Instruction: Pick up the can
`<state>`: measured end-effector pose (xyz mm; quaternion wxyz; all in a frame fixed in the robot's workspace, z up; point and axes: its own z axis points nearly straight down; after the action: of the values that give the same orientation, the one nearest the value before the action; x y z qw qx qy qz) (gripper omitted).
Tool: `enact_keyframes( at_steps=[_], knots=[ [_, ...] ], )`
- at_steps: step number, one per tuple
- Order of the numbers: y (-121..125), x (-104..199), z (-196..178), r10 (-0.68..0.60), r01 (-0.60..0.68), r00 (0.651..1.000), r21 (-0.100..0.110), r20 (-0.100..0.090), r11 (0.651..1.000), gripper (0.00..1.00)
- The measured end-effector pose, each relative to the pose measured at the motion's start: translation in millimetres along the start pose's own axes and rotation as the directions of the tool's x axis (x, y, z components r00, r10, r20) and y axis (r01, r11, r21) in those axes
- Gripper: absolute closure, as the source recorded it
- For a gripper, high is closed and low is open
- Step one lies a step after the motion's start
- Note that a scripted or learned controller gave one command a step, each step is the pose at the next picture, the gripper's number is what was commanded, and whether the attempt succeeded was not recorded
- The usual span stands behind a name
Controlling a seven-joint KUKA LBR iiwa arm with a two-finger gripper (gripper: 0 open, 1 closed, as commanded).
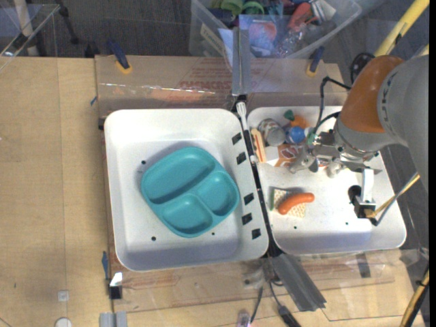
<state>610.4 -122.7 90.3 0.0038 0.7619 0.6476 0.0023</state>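
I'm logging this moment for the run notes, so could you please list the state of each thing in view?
teal tray: upright, lying in the left bin.
can: on its side, right bin's far corner.
orange sausage: lying flat, right bin.
gripper: low over the right bin's clutter.

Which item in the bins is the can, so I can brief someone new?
Start at the right bin, then go to its far-left corner, beside the divider. The can is the dull silver item there, with a cluster of small items to its right. Its grey metal look sets it apart from the blue and orange pieces beside it.
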Motion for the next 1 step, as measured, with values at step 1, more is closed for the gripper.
enact_keyframes(
  at_steps=[1],
  knots=[
    [71.0,-40.1,-1.3,0.027,-0.027,0.999,0.01,-0.024,1.0,0.0]
  ],
)
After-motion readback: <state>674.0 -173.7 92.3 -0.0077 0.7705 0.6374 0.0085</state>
